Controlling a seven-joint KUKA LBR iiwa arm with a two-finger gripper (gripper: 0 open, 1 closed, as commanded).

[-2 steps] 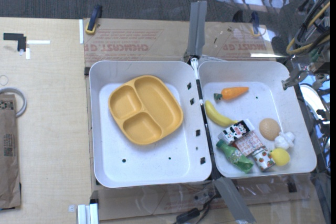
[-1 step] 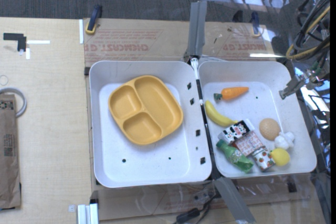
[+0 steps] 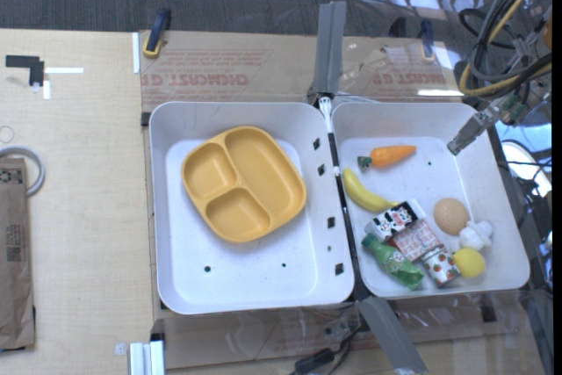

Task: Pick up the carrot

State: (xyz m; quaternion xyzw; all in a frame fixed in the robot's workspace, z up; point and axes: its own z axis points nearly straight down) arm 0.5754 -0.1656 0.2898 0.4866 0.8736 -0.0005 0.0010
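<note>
Your carrot (image 3: 390, 155) lies in the right bin (image 3: 514, 215), near its far wall, orange body pointing right and green top toward the divider between the bins. It lies on bare white floor, touching nothing. Just in front of it you have a banana (image 3: 366, 191), close but apart. Farther toward the near wall sits a crowded cluster: a black-and-white packet (image 3: 392, 219), a red-and-white carton (image 3: 416, 239), a green item (image 3: 392, 264), a small can (image 3: 442, 267), a lemon (image 3: 469, 263), a white garlic-like piece (image 3: 475, 234) and a tan egg (image 3: 450, 215). All of those are well apart from the carrot.

The pincer (image 3: 464, 139) hangs at the right bin's far right corner, to the right of the carrot with open floor between them. You cannot tell from here how it is set.

In the left bin (image 3: 167, 215) you see a yellow divided plate (image 3: 242, 182). On the tabletop (image 3: 70, 118) at far left lies a brown paper bag (image 3: 16, 250).
</note>
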